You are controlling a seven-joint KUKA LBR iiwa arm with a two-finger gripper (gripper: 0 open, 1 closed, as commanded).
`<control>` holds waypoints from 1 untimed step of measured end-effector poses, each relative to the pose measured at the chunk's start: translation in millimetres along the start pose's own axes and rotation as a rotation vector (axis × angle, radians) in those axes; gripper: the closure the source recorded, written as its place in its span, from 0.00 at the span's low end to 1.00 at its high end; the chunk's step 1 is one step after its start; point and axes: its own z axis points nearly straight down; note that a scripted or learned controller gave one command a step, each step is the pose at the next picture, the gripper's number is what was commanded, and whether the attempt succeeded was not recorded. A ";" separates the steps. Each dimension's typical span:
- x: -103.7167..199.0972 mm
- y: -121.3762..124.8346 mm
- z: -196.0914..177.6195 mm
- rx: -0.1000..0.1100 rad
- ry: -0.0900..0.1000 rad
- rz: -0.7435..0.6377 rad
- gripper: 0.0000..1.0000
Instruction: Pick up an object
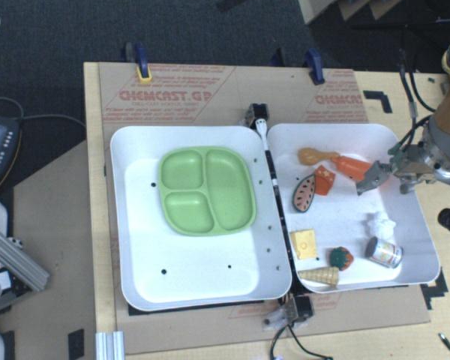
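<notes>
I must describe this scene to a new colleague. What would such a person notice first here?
First, the green tray with three compartments, alone in the left bin. Next, the small toys scattered in the right bin: a watermelon slice, a cheese piece, a cone and a can. The gripper hangs over that bin's right side.

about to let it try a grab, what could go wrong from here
1. The gripper sits over the right bin beside the orange piece, which touches the wooden spoon; a grab may nudge both.
2. The small red block leans against the watermelon slice, so either could shift.
</notes>
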 end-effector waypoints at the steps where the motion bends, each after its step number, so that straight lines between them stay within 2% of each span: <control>1: 0.4 -5.5 44.2 0.000 0.000 0.000 0.00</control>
